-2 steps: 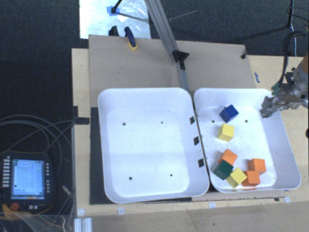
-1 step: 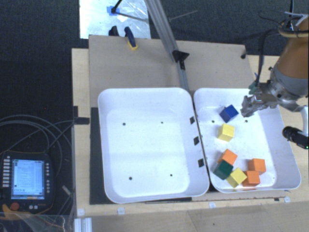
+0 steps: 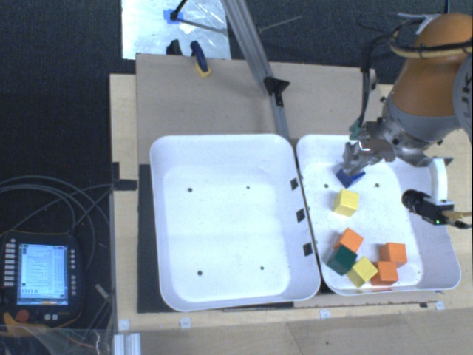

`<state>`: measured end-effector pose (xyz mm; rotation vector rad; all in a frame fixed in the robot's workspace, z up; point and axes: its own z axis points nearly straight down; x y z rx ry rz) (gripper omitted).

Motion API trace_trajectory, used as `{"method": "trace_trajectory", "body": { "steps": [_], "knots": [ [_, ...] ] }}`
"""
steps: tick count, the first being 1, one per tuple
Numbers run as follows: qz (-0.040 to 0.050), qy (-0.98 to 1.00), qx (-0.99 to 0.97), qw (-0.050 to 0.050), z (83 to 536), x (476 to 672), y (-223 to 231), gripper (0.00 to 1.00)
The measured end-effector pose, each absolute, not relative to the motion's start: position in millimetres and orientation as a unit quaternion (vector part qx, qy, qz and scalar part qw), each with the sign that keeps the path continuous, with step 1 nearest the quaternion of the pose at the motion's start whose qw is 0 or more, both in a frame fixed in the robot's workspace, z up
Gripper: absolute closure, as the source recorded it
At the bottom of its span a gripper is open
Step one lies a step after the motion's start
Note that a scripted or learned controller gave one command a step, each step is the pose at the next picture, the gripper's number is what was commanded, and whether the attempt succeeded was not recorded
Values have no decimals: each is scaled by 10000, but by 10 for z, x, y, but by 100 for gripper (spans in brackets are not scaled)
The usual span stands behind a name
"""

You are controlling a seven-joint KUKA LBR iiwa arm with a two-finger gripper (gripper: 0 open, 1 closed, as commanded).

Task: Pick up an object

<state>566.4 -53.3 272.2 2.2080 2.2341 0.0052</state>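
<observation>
The arm is reaching in over the right bin [image 3: 443, 276], orange band high at the right, and the gripper [image 3: 360, 161] sits low over the upper part of that bin with a blue block [image 3: 349, 176] right at its tip. The block looks tilted, one corner down, and it appears to be pinched between the fingertips, though from this slant I can't be sure how much of it they have.

That's the worry: a grip on a corner or a thin edge. If the fingers have only the top edge of the blue block, any lift or swing could let it pivot and drop back into the bin (tilted blocks love to twist out).

Just below it, near but apart, lies a yellow block [image 3: 346, 202]. A dropped blue block could land on it or knock it aside.

Lower in the same bin there's a tight cluster: an orange block [image 3: 351, 239], a dark green block [image 3: 341, 259] touching it, a second yellow block [image 3: 363, 270], and two more orange blocks [image 3: 392, 253] beside that. They're well clear of the gripper, so no trouble there for now.

The left bin [image 3: 166, 198] sits alongside, touching at the shared edge. A low carry across that raised rim could clip the block loose, in my judgement.
</observation>
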Motion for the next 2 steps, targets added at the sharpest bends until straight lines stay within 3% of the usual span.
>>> {"method": "trace_trajectory", "body": {
  "steps": [2],
  "knots": [
    [16,7113,7029,0,2516,5850,582,100]
  ]
}}
